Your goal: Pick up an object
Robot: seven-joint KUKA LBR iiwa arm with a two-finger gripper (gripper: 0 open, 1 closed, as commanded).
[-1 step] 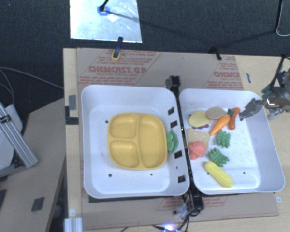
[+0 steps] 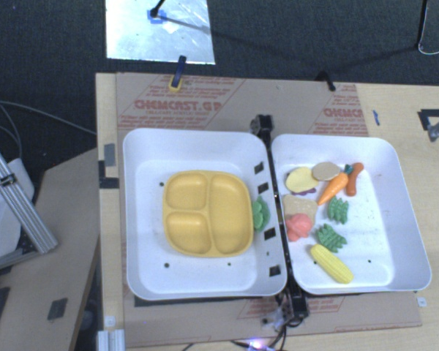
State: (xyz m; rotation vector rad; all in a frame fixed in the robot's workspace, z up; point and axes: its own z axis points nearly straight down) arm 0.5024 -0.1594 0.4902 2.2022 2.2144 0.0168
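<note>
lying untouched in the right bin [image 2: 395, 196], corn [image 2: 331, 263] and carrot [image 2: 332, 188]; tool state: cannot tell.

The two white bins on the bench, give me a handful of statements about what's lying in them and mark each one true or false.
1. A yellow three-compartment plastic tray lies in the left white bin. True.
2. The yellow toy corn cob lies in the left bin. False: it lies in the right white bin, near its front edge.
3. The orange toy carrot lies in the right bin. True.
4. The yellow tray's compartments hold toy vegetables. False: its compartments are bare.
5. A green toy piece sits beside the tray's right edge. True.
6. The pink toy piece rests on the tray. False: it lies in the right bin.
</note>
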